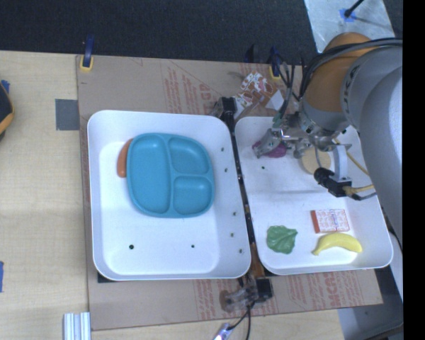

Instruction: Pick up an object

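Observation:
My gripper [275,142] hangs low over the far left corner of the right bin [297,190]. A small purple object [267,149] lies right under its tip, touching or nearly touching it; the frame is too coarse to tell whether it is held. Further toward the front of this bin lie a green leafy piece [281,238], a yellow banana [337,244] and a red and white packet [330,221]. A tan round object [310,161] is partly hidden under the wrist.
The left bin [113,239] holds a blue divided plate [171,175] with an orange item [121,160] poking out at its left edge. The arm's grey body [372,112] covers the right bin's far right side. Cables and clips lie along the bins' far edge.

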